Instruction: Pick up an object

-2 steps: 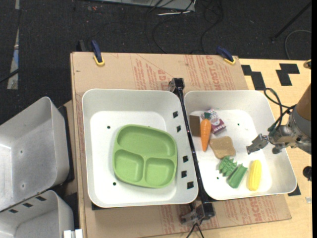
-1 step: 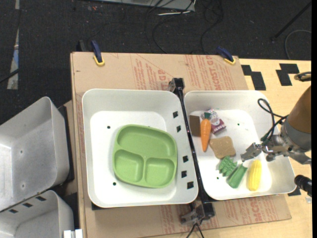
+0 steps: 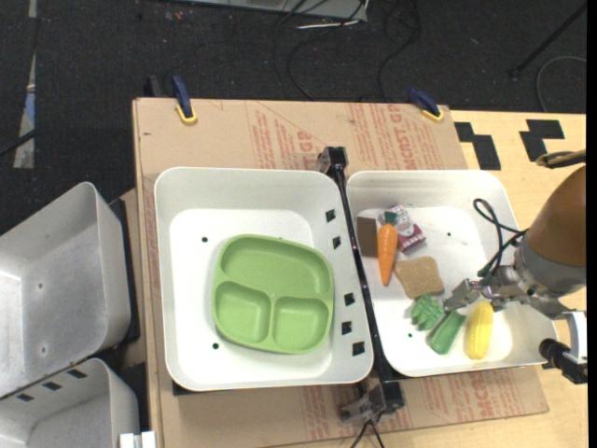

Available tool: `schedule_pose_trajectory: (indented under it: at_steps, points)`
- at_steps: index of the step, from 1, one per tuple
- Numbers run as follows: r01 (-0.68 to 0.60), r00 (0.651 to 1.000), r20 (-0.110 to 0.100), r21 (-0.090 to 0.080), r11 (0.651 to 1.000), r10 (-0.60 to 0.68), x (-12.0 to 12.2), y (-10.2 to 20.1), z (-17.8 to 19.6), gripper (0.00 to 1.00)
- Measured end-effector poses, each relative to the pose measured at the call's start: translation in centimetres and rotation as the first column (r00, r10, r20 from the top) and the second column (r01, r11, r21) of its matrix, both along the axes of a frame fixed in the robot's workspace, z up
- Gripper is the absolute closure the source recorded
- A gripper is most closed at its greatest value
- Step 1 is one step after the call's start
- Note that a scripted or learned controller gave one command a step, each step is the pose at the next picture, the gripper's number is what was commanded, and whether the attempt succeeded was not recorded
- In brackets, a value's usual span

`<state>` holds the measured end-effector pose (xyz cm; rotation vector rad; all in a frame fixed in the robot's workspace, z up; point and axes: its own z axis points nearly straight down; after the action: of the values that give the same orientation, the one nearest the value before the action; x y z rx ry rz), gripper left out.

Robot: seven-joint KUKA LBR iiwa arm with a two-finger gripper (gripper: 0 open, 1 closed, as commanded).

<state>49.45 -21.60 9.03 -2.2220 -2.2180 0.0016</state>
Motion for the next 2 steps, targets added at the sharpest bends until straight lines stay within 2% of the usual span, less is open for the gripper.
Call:
schedule_pose_trajectory:
  at_steps: [1, 2]
  points:
    - [0.000, 1.000, 0.003, -0.001, 1.000, 0.000, 0.1, 0.0, 1.2, 1.00]
    - [-0.001, 1.000, 0.005, -0.002, 1.000, 0.001, -0.1, -0.3, 5.4, 1.00]
